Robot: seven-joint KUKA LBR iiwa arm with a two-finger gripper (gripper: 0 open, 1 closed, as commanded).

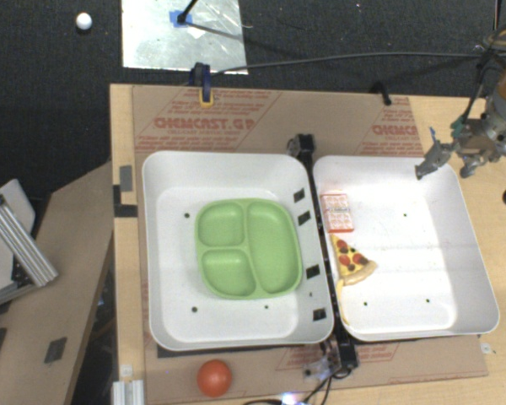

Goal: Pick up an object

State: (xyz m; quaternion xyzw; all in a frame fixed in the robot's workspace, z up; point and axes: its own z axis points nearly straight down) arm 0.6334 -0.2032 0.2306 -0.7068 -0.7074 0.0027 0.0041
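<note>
Pizza slice toy (352,262) lying flat in right bin (430,310), against its left wall; long axis running diagonally, tip pointing up-left, crust edge facing lower right. Yellow cheese showing red and dark topping spots, tan crust. Red-and-white card (336,212) lying just above tip. Gripper (449,160) hovering over bin's upper right corner, fingers spread apart, grasping nothing, touching nothing.
</note>
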